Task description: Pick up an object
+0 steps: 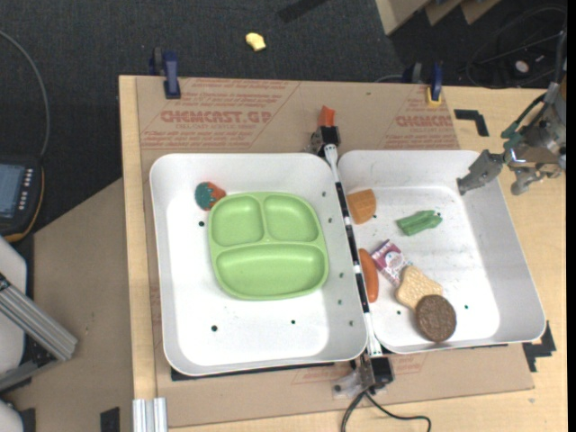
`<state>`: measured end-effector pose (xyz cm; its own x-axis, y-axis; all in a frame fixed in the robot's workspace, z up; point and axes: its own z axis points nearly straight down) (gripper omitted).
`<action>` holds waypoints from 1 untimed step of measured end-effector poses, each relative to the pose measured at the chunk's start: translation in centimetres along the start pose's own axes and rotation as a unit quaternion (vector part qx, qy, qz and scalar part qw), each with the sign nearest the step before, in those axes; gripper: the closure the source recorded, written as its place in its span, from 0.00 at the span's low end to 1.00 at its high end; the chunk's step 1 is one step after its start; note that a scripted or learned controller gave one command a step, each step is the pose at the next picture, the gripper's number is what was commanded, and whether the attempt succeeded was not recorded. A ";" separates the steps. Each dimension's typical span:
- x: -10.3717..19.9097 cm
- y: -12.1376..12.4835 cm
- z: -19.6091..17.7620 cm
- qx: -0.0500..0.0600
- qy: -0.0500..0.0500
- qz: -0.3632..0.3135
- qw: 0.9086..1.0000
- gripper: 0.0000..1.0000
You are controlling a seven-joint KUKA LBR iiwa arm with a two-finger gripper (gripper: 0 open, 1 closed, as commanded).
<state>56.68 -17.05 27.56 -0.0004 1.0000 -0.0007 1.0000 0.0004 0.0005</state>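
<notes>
Two bins: we see a left bin point(180, 313) and a right bin point(504, 277), both shallow and white, side by side on a cardboard-covered bench point(270, 106).
Left bin, top left: we find a small round object point(210, 194), reddish and teal, touching the upper left corner of the green plate.
Left bin, centre: we see a green divided plate point(267, 244) with two small compartments above and one wide one below; nothing lies in them.
Divider: we note a long orange piece point(369, 275) lying along the right bin's left wall, just beside the seam between the bins.
Right bin, upper left: we see an orange block point(361, 205) close to the divider.
Right bin, upper middle: we see a green piece point(418, 222) lying flat, well apart from the gripper.
Right bin, lower middle: we see a small pink and white packet point(389, 259), touching a tan cracker point(417, 287), and next to that a dark brown round cookie point(436, 318).
Gripper point(500, 175): we see it at the far right, over the right bin's upper right rim, its fingers apart with nothing between them.
</notes>
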 end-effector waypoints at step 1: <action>2.2 2.7 10.7 0.005 0.002 -0.001 1.000 0.00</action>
<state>59.35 -14.83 16.90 -0.0029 1.0000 0.0032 1.0000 0.0030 -0.0092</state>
